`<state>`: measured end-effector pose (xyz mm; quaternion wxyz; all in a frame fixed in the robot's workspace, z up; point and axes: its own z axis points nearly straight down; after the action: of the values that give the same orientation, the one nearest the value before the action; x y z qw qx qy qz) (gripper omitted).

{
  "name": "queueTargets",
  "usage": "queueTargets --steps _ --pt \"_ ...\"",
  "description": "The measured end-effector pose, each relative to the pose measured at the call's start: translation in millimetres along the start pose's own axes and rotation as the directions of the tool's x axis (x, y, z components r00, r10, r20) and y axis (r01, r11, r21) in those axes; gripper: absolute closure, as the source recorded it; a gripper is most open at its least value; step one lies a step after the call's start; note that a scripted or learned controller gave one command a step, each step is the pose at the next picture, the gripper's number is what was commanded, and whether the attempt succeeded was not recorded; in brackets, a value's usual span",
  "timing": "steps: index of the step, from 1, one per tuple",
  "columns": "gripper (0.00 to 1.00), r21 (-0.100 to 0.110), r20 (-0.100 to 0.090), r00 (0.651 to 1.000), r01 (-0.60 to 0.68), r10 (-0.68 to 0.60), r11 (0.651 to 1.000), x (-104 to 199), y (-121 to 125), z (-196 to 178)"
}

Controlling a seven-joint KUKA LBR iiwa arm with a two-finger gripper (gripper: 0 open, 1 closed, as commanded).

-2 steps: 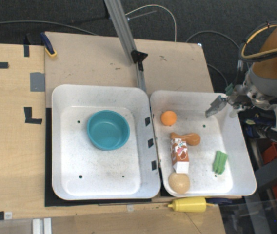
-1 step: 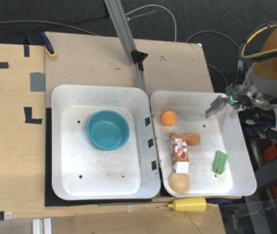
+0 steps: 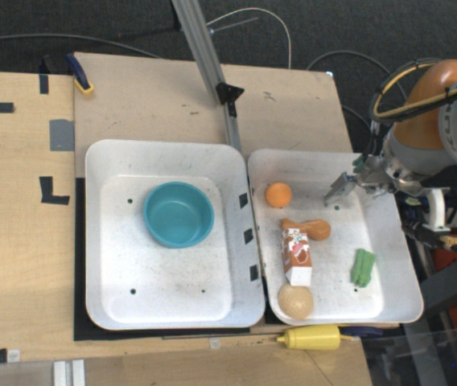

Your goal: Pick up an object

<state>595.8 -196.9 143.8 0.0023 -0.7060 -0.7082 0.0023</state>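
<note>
The arm is a rounded grey body with a glossy orange band above the wrist. Thin cables, one yellowish and one dark, loop in an arc over the orange part. Below the wrist sits a paler grey, metallic block with small teal-green touches. From it the end effector narrows into slim grey metal fingers with dark tips.

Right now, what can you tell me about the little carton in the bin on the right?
The carton is a small box, orange-red and white with a picture on its face, probably cardboard. It lies flat in the right bin, long side running near to far. Its far end meets the orange-brown pear-shaped toy; its near end touches the tan ball.
</note>
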Motion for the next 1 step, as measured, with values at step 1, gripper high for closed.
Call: queueTargets --steps 1 --pt "0.0 0.0 0.0 1.0 -0.001 0.001 1.0 1.1 -1.0 54.2"
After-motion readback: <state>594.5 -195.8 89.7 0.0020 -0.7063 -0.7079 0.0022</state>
